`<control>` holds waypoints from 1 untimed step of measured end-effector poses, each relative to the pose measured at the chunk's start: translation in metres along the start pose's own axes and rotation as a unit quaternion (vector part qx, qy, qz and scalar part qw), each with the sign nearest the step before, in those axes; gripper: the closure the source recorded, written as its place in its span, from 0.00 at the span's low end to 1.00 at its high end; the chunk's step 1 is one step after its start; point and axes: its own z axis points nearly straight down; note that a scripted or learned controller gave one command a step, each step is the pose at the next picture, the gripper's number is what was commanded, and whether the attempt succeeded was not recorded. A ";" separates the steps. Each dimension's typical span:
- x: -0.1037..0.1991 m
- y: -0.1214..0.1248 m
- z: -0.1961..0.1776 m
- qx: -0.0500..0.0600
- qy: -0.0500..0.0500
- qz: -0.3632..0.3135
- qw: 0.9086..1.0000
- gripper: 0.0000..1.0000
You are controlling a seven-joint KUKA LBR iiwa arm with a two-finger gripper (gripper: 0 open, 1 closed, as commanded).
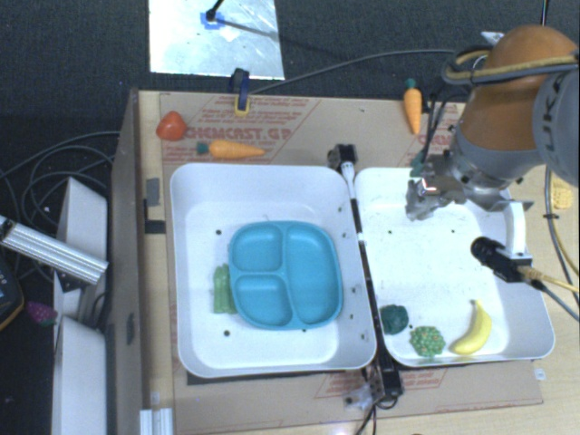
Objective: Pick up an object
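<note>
The pincer (424, 199) was seen at the far end of the right bin (544, 329), well apart from the banana (473, 330), the green knobbly piece (427, 340) and the dark teal piece (394, 318), which were gathered along that bin's near edge; whether it was open or closed could not be told, and nothing was seen between its parts. In the left bin (195, 207) a blue divided plate (285, 275) was laid. No object was judged grasped yet, since a descent over one would first be needed.

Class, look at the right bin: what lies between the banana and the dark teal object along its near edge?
In the camera view, a bumpy green object lies between the banana and the dark teal object, near the right bin's front edge.
</note>
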 end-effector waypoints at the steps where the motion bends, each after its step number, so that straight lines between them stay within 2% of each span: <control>1: 0.046 -0.019 0.016 0.001 0.001 -0.001 1.000 1.00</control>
